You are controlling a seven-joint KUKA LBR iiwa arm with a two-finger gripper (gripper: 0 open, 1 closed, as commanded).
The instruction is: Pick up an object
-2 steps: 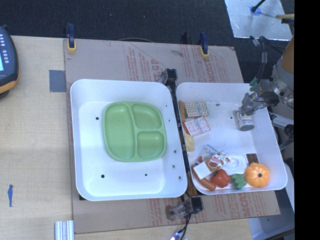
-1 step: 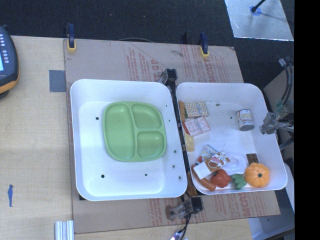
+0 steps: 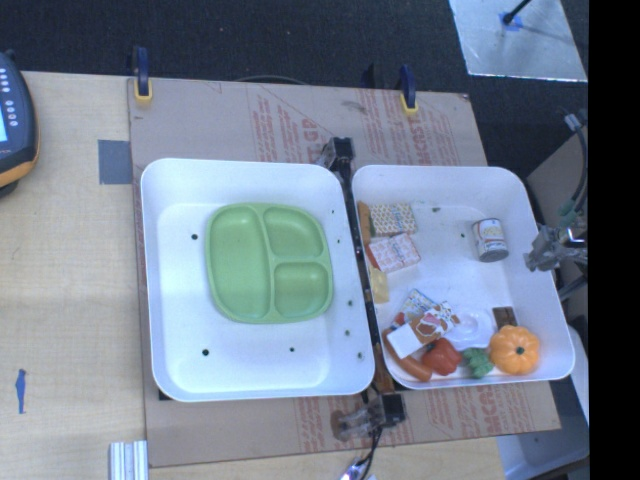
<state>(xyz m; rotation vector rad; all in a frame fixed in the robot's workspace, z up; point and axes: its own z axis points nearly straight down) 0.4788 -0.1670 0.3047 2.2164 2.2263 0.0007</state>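
Gripper [image 3: 556, 248] at right bin's [image 3: 520, 186] right rim; its grip state can't be told. Can [image 3: 490, 239] just left of it; pumpkin [image 3: 514, 349] below-left; green plate [image 3: 269, 263] far left.

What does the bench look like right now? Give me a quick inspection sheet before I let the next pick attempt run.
Surface: cardboard-covered bench bearing the left bin and right bin side by side.
Job's things: right bin holds a small can, an orange pumpkin, a red tomato-like piece, a green piece and small packets along its left wall.
Clutter: green divided plate lies flat in the left bin.
Gripper: grey metal part at the right bin's right rim; fingers too unclear to judge.
Cables: a dark cable runs between the bins.
Surroundings: yellow-edged pendant at left, two clamps on the far edge.
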